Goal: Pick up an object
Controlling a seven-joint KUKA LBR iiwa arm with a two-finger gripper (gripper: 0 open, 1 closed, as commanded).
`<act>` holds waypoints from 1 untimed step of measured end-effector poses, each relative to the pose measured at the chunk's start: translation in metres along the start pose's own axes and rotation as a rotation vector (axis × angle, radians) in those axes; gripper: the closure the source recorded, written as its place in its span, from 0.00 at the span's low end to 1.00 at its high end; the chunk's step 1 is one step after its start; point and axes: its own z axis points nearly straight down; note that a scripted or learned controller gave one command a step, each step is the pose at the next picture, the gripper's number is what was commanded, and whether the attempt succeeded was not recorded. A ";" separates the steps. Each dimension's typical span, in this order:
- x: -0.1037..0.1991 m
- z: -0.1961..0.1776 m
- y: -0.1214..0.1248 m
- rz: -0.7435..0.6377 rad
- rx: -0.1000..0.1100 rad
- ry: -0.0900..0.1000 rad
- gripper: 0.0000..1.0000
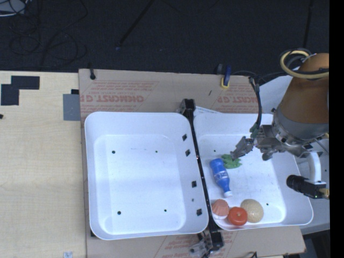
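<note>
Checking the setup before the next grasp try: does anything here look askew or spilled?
Nothing spilled. The blue bottle lies on its side in the right bin, near a green item.

- Blue bottle [219, 176]: lying on its side, white cap toward the near rim.
- Green piece [232, 161]: flat, just beside the bottle's base.
- Red ball [237, 215], pink-white ball [220, 207], tan ball [252, 209]: clustered at the near rim.

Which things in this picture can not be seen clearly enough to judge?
1. Gripper, camera view: too small and dark to judge its state.
2. Green object: partly under the gripper, contact unclear.
3. Pale round object in the right bin: red ball overlaps it.
4. Arm: cut off by the right edge.
</note>
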 end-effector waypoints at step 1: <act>-0.029 0.121 0.084 -0.002 0.002 -0.002 0.00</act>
